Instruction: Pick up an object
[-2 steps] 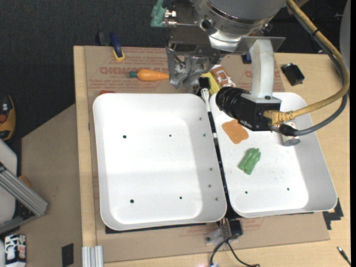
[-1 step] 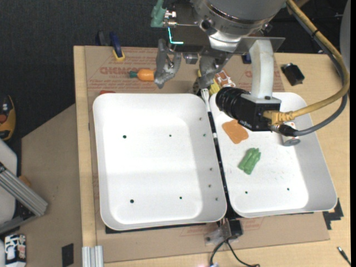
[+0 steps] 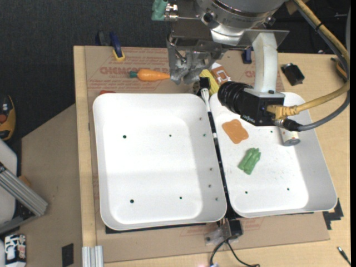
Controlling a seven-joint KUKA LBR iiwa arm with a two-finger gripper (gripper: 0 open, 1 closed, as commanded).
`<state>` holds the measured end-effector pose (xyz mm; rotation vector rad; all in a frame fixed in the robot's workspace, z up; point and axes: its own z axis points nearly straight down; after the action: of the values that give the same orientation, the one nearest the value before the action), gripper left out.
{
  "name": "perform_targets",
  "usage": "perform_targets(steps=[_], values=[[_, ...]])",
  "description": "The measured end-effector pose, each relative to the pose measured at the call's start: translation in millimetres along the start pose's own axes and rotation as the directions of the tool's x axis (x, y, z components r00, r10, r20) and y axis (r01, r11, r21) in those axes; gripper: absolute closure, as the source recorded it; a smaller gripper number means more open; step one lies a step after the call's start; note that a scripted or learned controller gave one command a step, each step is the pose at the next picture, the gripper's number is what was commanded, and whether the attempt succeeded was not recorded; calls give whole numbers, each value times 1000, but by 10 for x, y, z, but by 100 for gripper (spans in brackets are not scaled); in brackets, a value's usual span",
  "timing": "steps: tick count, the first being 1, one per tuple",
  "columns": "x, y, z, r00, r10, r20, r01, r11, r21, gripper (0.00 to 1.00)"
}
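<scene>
My gripper [image 3: 185, 67] hangs over the cardboard just behind the back rims of the two bins, near the gap between them. An orange carrot [image 3: 149, 75] with a green top lies on the cardboard directly left of it, outside the bins. In the right bin [image 3: 300, 199] lie a flat orange piece [image 3: 235, 131] and a green ridged object [image 3: 250, 161]. A yellow and black object [image 3: 207, 81] and a brown one [image 3: 218, 73] sit at that bin's back left corner, partly hidden by the arm.
The left bin [image 3: 111, 204] is beside the right one, their rims touching. A black camera unit [image 3: 247, 103] with a yellow cable reaches over the right bin's back. Blue clamps [image 3: 116, 46] hold the cardboard's back edge.
</scene>
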<state>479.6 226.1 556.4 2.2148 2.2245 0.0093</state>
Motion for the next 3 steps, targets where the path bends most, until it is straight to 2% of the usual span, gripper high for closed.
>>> perform_targets(steps=[1,2,3], values=[[0,0,6,1000,0,1,0,1000,2,0],[8,3,-103,1000,-2,-1,2,1000,-3,100],[7,3,-97,1000,-1,0,1,1000,-1,0]])
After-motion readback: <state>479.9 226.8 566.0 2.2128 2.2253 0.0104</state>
